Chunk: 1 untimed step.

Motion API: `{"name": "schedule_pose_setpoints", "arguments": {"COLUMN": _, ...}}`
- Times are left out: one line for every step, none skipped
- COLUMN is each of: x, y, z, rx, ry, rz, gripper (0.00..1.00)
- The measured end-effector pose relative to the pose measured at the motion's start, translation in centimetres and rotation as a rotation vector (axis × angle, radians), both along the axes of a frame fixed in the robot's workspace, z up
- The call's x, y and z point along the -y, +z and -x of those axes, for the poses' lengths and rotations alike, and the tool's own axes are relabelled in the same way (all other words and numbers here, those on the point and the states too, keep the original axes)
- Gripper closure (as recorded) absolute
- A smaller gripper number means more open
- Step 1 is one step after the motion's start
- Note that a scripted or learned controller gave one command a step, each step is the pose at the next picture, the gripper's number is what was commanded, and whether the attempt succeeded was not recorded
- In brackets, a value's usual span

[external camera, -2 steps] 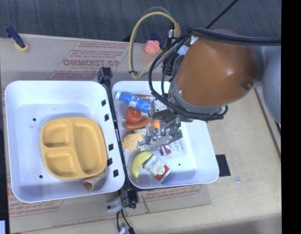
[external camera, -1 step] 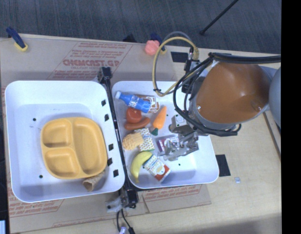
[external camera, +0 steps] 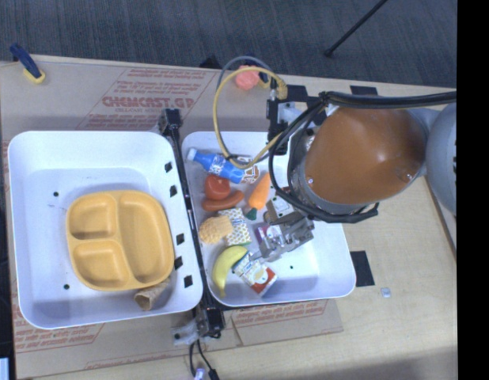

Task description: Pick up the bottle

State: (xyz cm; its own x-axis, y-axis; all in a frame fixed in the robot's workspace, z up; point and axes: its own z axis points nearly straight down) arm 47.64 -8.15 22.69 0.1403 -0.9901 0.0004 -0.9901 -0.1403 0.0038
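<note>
Bottle (external camera: 217, 165) beside tomato (external camera: 217, 187); carrot (external camera: 259, 192) near.

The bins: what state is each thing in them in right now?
Bottle: lying on its side, not gripped.
Plate: flat in left bin.
Banana: lying in right bin.
Carrot: lying tilted.
Gripper: low over the clutter.

The bottle (external camera: 217, 165) — clear, seemingly blue-labelled, blue-capped — lies on its side at the right bin's far-left corner.
</note>
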Motion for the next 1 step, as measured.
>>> {"name": "schedule_pose_setpoints", "arguments": {"x": -2.44, "y": 4.11, "z": -0.04, "rx": 0.004, "ry": 0.027, "rz": -0.001, "gripper": 1.0}}
